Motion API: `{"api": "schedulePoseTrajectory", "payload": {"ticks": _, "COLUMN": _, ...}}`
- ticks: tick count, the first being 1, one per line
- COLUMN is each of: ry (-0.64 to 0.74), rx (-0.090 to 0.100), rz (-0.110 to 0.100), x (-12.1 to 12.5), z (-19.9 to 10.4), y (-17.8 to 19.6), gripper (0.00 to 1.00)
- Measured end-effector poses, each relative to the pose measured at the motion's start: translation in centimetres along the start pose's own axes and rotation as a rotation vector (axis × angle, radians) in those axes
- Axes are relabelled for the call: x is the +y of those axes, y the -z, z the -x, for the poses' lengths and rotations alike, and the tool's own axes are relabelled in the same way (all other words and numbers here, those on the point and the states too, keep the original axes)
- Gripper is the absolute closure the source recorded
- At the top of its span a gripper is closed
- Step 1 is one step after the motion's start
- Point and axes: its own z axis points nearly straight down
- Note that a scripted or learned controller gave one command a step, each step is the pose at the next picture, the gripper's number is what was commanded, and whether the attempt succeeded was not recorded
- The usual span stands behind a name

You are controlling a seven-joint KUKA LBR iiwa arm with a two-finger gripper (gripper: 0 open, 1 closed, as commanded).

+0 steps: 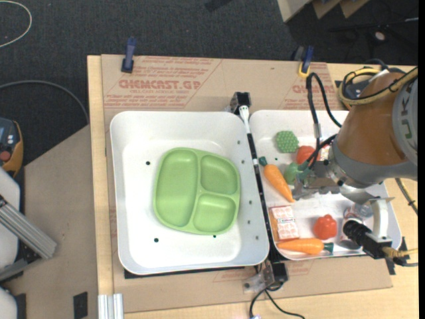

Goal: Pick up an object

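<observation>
The right white bin (pixel 265 121) holds several toy foods. An orange carrot (pixel 277 181) lies at its left side, with a green bumpy ball (pixel 286 141) above it and a red-orange round piece (pixel 305 155) beside that. A pink-and-white packet (pixel 284 222), a red tomato-like piece (pixel 325 226) and a second carrot (pixel 302 246) lie along the near side. My gripper (pixel 300 181) hangs low in the bin just right of the first carrot, next to a small dark green piece (pixel 292 172). The wrist hides what lies beneath it.
The left white bin (pixel 126 178) holds a green divided plate (pixel 196 191). A black divider strip (pixel 251 145) runs between the bins. The arm's grey and orange body (pixel 372 138) covers the right bin's right half. Blue clamps (pixel 128 55) sit on the bench's far edge.
</observation>
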Motion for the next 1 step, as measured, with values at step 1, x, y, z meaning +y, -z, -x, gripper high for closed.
{"api": "schedulePoseTrajectory", "payload": {"ticks": 1, "ry": -0.001, "rx": 0.001, "rz": -0.011, "x": -0.18, "z": -7.29, "y": -0.63, "gripper": 1.00}}
